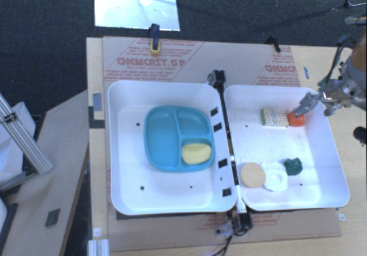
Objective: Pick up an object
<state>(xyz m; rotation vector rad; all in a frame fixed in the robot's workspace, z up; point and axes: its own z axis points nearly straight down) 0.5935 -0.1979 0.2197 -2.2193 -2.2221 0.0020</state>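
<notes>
Gripper [314,101] hangs over the right bin [330,151], its tips blurred, so how wide it stands I cannot tell. An orange object [296,118] sits just beside it, partly hidden, touching a speckled sponge [274,117]. Nearer: tan disc [252,175], white cap [276,179], dark green lump [293,166]. Left bin [123,151]: glossy blue divided plate [166,140], yellow piece [196,152].

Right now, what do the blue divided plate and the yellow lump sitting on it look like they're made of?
The blue divided plate looks like moulded plastic: uniform colour, smooth raised ridges, soft sheen. The yellow lump looks matte and rounded, perhaps foam or soft plastic; the view leaves that open.
</notes>
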